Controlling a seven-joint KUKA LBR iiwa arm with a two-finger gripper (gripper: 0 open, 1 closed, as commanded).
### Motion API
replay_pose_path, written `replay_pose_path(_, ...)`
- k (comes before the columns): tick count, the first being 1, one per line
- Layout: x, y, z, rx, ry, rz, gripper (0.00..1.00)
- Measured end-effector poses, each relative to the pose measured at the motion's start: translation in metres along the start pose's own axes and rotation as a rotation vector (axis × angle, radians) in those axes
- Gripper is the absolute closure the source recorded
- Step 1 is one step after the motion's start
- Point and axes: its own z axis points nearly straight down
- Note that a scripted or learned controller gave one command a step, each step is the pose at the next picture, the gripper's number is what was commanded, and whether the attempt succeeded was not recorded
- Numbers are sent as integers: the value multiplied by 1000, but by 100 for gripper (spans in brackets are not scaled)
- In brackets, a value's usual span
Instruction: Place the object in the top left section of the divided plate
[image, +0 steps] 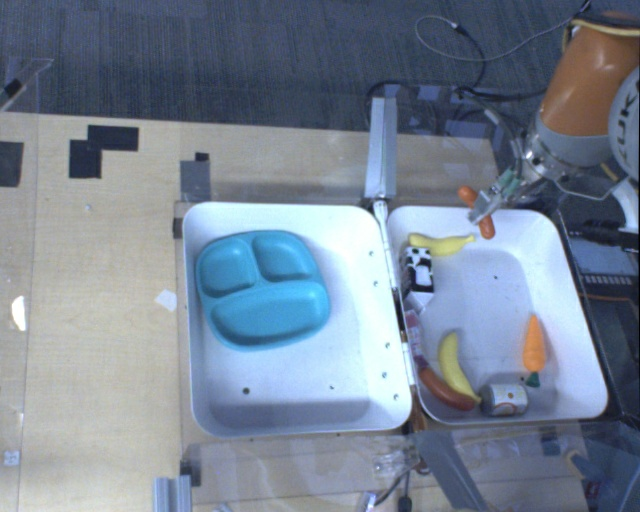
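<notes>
The end effector (487, 207) grips a small orange object (486, 227) hanging just below it; carry it high, far left, to the blue divided plate (262, 289).

Wooden bench (100, 300) bearing two white bins (290, 400)

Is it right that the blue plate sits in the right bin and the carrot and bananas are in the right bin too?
Not quite. The camera view shows the blue plate in the left bin, not the right one. The rest holds: the carrot and the bananas are in the right bin.
</notes>
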Motion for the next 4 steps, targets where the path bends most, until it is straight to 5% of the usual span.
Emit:
replay_pose_path(1,108,-82,23,3,3,15,100)
replay_pose_path(2,174,-105,27,2,4,-509,100)
replay_pose_path(3,174,-105,27,2,4,-509,0)
replay_pose_path(4,146,-97,28,0,1,-410,0)
